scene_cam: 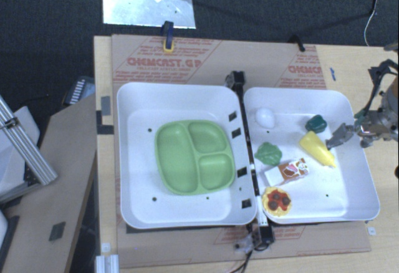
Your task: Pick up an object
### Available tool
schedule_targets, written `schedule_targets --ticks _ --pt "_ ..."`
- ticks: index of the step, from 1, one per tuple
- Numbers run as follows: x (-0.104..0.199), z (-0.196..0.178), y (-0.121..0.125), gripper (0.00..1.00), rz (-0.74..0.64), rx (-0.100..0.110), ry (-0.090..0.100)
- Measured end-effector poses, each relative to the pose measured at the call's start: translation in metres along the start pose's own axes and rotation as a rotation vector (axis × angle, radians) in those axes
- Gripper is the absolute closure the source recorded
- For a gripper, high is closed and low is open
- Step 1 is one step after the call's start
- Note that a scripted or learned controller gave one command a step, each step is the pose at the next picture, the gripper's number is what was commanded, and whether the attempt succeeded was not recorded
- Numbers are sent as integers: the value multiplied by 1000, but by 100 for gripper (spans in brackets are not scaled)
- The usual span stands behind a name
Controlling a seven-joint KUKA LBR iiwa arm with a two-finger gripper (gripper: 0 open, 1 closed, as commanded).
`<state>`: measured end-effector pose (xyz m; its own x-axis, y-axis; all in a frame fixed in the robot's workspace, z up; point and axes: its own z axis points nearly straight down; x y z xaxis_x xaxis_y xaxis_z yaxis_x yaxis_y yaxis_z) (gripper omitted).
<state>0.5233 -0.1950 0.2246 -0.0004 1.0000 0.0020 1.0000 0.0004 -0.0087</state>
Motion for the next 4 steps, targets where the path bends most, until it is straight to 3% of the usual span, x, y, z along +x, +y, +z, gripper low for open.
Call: schedule_targets --ticks 1,3,4 --pt "0 -5 2 0 -3 -10 -3" --pt "1 116 -8 0 0 -5 -1" --pt "1 141 -7 0 0 -9 -2"
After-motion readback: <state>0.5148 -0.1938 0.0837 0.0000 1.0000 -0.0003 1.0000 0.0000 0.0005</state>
